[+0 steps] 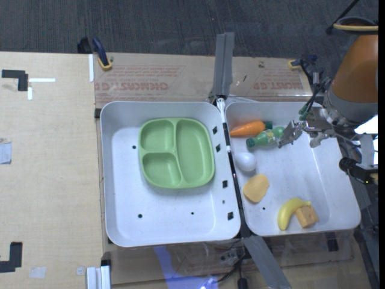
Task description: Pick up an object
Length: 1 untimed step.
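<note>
The right bin (337, 179) holds an orange carrot (248, 128), a green bottle (266, 138), a white egg (245, 161), a yellow-orange rounded piece (256, 188), a banana (289, 212) and a small brown block (307, 216). My gripper (305, 136) hangs over the bin's far right part, just right of the green bottle. It stands open, with nothing between its fingers. Its left finger (293, 132) is close to the bottle's right end; whether they touch cannot be told.
In the left bin (120, 179) lies a green divided plate (177, 153). A grey divider bar (224, 65) rises behind the seam between the bins. The bench's wooden top (42, 161) spreads out to the left.
</note>
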Motion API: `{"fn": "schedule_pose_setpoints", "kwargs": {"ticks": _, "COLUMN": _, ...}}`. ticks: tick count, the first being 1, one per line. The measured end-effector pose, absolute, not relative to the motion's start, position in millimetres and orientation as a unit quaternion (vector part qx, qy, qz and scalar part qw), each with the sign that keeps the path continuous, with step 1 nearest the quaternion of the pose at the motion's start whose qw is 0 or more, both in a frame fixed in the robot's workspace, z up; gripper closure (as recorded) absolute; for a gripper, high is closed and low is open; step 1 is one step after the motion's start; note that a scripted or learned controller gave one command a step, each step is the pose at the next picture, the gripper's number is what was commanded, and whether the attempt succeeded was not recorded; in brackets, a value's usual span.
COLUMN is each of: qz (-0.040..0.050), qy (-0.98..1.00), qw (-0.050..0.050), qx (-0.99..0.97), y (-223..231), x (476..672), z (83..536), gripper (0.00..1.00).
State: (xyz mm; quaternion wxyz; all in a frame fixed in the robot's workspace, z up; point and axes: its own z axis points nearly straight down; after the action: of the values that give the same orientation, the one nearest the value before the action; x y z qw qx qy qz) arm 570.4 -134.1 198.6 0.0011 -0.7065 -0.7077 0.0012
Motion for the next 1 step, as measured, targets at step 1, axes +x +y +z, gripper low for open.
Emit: {"fn": "schedule_pose_setpoints", "kwargs": {"ticks": 1, "qz": 0.0007, "qy": -0.778, "qw": 0.0, "qx": -0.628, "y": -128.1, "x": 569.9, "z": 266.3, "gripper": 0.0}}
